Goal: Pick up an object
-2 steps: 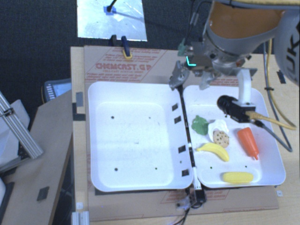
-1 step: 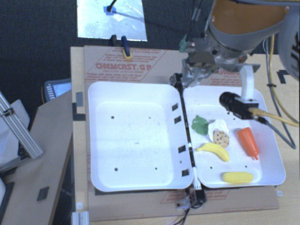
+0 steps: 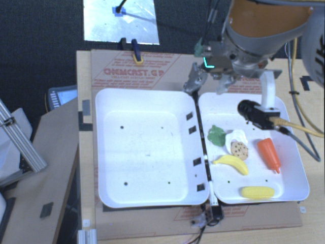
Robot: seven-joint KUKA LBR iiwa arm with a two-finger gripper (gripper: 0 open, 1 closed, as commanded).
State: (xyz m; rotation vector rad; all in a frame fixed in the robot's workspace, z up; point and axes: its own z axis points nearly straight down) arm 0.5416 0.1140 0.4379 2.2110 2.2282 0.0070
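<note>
Several small items lie in the right bin [image 3: 289, 187]: a green leafy piece [image 3: 217, 134], a white lump [image 3: 238, 135], a brown speckled cookie [image 3: 238, 149], a yellow banana [image 3: 232, 163], a yellow oblong piece [image 3: 257, 191] and an orange carrot-like piece [image 3: 269, 154]. My gripper [image 3: 209, 84] hangs above the back rim where the two bins meet, well behind the items. It is open, its two fingers spread apart with nothing between them.
The left bin [image 3: 144, 146] sits beside the right one on a cardboard sheet [image 3: 137, 72]. A shiny metal plate [image 3: 120, 14] lies behind, with a blue and yellow clamp [image 3: 136, 52] at its front edge. An aluminium rail [image 3: 18, 139] slants at the far left.
</note>
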